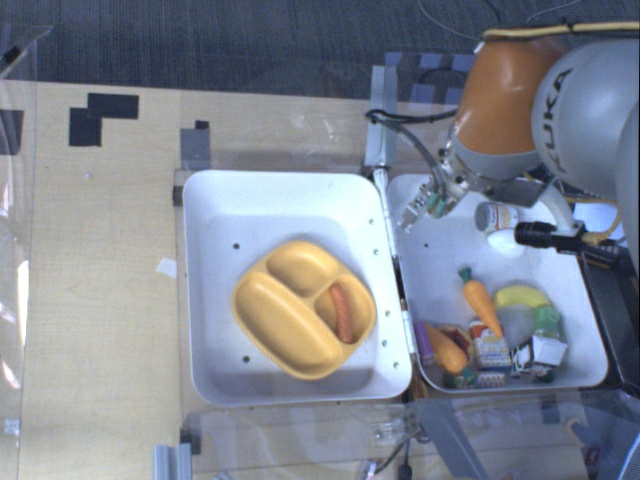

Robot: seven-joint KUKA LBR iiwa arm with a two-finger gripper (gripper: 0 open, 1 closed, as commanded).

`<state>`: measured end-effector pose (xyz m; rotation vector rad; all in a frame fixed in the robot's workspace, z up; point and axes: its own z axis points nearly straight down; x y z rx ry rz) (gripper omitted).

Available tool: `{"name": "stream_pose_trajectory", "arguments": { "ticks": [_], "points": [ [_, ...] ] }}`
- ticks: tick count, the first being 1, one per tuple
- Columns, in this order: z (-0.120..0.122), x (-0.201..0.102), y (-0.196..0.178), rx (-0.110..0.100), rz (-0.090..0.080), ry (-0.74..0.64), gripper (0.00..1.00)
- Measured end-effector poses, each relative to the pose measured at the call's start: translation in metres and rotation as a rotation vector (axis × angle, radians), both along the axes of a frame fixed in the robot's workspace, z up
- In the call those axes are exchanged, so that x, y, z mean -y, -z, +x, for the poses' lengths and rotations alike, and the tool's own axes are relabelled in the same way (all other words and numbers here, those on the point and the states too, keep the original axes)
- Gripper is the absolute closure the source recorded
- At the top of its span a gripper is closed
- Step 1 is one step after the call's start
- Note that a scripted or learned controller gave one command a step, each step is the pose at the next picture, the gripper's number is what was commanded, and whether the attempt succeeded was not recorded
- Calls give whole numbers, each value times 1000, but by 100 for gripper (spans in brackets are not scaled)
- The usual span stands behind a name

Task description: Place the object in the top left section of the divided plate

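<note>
A yellow divided plate (300, 313) lies in the middle of the left bin (215, 268). Its top left section (295, 263) holds nothing. An orange-red sausage (342, 311) lies in the plate's right section. My gripper (425, 206) hangs over the far left corner of the right bin (590, 353), close to the wall between the two bins. It is to the upper right of the plate and well apart from it. A small greenish patch shows at its tip, too small to identify.
Piled at the near end of the right bin are a carrot (481, 306), a banana (522, 295), a green item (546, 318), a purple item (425, 340) and small cartons (545, 351). A small white can (497, 216) lies near the wrist.
</note>
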<state>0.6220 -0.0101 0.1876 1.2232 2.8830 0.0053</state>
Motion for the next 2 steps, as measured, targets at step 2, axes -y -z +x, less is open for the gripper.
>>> {"name": "stream_pose_trajectory", "arguments": {
  "ticks": [2],
  "points": [
    [17,-19,0,-1,-2,-284,100]
  ]
}}
